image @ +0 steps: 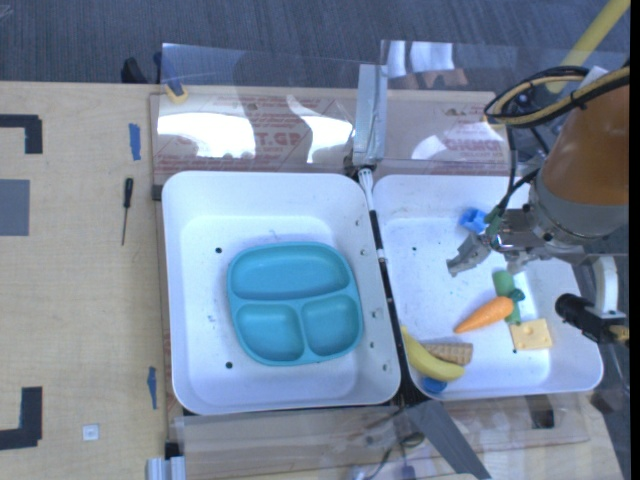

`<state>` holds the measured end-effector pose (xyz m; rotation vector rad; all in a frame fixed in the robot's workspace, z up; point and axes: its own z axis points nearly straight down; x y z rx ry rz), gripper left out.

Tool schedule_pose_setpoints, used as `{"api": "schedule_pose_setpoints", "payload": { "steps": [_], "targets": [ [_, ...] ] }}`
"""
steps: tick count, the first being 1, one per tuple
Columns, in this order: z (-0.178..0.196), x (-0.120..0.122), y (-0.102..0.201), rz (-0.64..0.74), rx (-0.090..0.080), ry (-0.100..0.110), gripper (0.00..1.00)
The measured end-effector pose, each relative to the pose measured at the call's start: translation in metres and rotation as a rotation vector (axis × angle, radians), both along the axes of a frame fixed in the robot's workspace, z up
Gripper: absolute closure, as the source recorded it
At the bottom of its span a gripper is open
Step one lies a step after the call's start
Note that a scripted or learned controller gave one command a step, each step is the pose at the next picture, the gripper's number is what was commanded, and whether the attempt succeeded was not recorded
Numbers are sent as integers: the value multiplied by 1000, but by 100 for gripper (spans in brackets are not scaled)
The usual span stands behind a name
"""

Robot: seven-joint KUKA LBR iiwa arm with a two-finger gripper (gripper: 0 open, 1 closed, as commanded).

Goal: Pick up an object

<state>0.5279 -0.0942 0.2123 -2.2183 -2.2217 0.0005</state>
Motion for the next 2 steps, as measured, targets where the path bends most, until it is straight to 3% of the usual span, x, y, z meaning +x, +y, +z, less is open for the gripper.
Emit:
{"api": "schedule_pose_setpoints", "payload": {
  "steps": [1,2],
  "targets": [
    [-71,-29,-83,-184,-1,5,0],
    [-125,-27,-82,-93,-1,-8,0]
  ]
}}
